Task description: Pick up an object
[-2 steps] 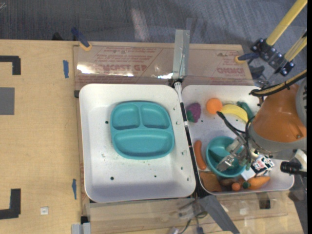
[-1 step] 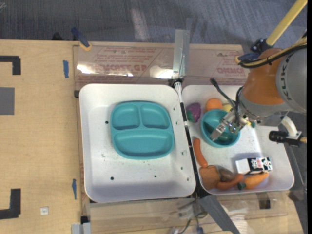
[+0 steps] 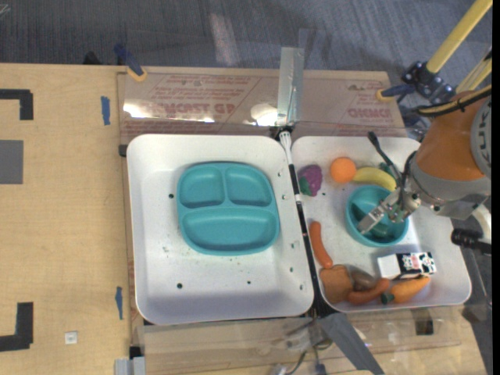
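The arm (image 3: 457, 151) reaches in from the right over the right bin (image 3: 457, 287), and its pincer (image 3: 380, 214) hangs low inside the teal bowl (image 3: 373, 226), which sits toward the middle of that bin. The metal fingers (image 3: 373, 218) stand slightly parted, with nothing visible between them; the pincer grips nothing that can be made out.

Around the bowl lie the loose pieces. A yellow banana (image 3: 375, 178) lies just beyond the bowl's far rim, its long axis running left to right. An orange ball (image 3: 342, 169) rests beside the banana's left end, and a purple piece (image 3: 310, 179) lies near the divider. A red-orange carrot (image 3: 316, 244) points roughly along the divider, far end to near end. A small white box (image 3: 406, 264) sits near the bowl's front, and a heap of brown and orange toys (image 3: 367, 285) lies along the near wall.

The left bin (image 3: 148, 233) holds a teal divided tray (image 3: 227, 208), on the desk (image 3: 62, 209).
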`<state>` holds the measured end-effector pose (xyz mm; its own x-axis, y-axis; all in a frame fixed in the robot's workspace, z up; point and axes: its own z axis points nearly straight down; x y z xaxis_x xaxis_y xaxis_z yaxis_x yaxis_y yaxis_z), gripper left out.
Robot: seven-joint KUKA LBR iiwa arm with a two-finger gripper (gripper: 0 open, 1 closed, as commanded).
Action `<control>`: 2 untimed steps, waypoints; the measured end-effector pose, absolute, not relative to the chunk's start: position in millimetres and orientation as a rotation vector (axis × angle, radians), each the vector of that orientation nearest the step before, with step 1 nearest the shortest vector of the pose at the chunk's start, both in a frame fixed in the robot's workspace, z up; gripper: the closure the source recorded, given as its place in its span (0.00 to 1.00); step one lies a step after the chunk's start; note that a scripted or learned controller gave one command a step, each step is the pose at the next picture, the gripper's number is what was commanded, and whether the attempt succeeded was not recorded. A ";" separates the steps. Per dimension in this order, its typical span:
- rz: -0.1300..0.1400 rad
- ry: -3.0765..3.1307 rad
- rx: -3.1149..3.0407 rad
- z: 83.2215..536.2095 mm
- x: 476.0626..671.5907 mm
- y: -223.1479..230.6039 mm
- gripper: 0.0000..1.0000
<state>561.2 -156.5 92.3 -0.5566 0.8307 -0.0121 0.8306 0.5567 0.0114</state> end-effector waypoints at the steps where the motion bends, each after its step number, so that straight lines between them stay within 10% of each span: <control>1: 0.009 2.744 1.491 92.5 582.0 -125.5 0.00; 2: 0.004 2.580 1.775 91.9 618.6 -168.6 0.00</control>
<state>618.6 -168.6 91.9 -0.3575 0.9339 -0.0064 0.9339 0.3575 0.0074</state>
